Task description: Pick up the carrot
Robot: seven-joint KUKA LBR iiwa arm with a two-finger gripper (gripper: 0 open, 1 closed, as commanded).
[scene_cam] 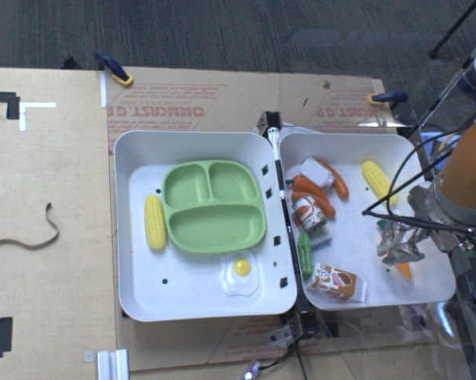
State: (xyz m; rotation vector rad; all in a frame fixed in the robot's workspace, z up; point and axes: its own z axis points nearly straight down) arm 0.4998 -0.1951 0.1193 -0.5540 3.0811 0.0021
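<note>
The carrot (404, 271) shows as a small orange piece on the floor of the right bin (356, 138), near its right front corner. My gripper (399, 253) hangs directly over it, reaching in from the right and covering most of the carrot. The orange tip pokes out just below the gripper's end. Whether the carrot is touched or held is hidden by the gripper body.
The right bin also holds a yellow corn cob (375, 179), red sausages (314, 194), a can (310, 216), a green item (304, 253) and a small carton (337, 282). The left bin (190, 138) has a green divided plate (214, 208), a corn cob (154, 220) and a fried egg (240, 274).
</note>
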